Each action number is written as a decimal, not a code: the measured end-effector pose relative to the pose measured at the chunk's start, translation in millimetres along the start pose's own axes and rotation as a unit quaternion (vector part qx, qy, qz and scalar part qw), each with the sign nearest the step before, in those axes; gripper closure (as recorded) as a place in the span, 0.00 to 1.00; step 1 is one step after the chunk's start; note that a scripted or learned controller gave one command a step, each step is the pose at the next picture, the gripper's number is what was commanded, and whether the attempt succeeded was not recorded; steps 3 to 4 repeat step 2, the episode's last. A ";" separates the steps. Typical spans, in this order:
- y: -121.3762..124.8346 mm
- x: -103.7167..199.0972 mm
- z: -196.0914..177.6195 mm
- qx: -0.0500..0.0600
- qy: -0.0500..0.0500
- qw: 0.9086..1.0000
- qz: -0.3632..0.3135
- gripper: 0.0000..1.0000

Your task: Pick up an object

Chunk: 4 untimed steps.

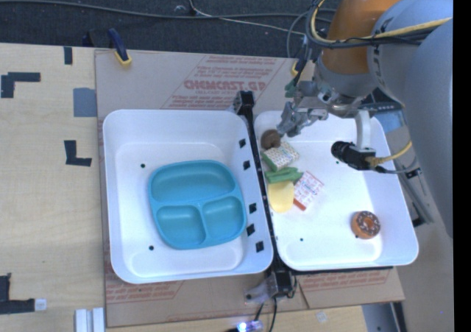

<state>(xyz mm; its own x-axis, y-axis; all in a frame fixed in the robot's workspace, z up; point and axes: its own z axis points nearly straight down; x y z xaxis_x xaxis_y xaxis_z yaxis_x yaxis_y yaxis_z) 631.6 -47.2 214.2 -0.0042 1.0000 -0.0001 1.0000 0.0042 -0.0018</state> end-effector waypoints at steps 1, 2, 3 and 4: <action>11.9 52.8 -12.8 -0.001 0.000 1.000 0.000 1.00; 28.4 102.9 -16.8 -0.001 0.000 1.000 -0.001 1.00; 28.4 102.9 -16.8 -0.001 0.000 1.000 -0.001 1.00; 28.4 102.9 -16.8 -0.001 0.000 1.000 -0.001 1.00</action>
